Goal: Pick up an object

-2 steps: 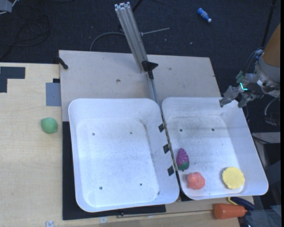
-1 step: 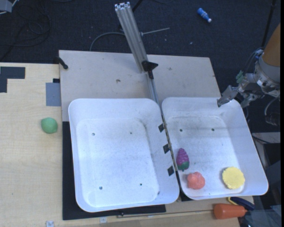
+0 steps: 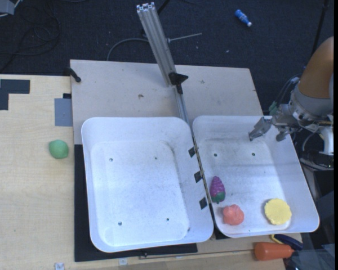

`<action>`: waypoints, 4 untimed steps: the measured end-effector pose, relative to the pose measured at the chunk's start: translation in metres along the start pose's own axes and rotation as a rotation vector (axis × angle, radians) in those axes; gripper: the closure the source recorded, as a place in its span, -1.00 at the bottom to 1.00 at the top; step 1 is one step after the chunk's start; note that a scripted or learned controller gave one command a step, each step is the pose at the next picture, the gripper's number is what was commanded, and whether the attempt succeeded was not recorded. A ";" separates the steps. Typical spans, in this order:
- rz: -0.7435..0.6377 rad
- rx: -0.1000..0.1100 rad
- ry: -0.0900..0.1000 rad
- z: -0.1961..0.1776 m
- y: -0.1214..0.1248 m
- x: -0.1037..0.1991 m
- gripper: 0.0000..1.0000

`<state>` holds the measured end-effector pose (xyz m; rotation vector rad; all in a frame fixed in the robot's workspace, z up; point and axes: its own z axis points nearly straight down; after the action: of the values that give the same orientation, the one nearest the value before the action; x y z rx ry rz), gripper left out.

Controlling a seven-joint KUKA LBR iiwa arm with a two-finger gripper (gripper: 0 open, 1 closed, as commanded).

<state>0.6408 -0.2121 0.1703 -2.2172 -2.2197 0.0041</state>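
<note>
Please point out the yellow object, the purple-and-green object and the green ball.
yellow object (image 3: 278,211), camera view, centre of its top.
purple-and-green object (image 3: 217,189), camera view, middle of its body.
green ball (image 3: 59,149), camera view, centre of the ball.

two white bins, three small objects in the right one, one green ball outside.

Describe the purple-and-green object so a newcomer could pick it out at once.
Find the right-hand white bin. Along its left wall, near the front, sits the purple-and-green object, just behind a pink-red lump. A flat yellow piece lies further right; this object alone is two-toned.
</note>
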 end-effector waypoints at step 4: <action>0.001 -0.008 -0.002 0.026 -0.004 -0.003 1.00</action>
<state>0.6372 -0.2148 0.1444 -2.2236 -2.2233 -0.0025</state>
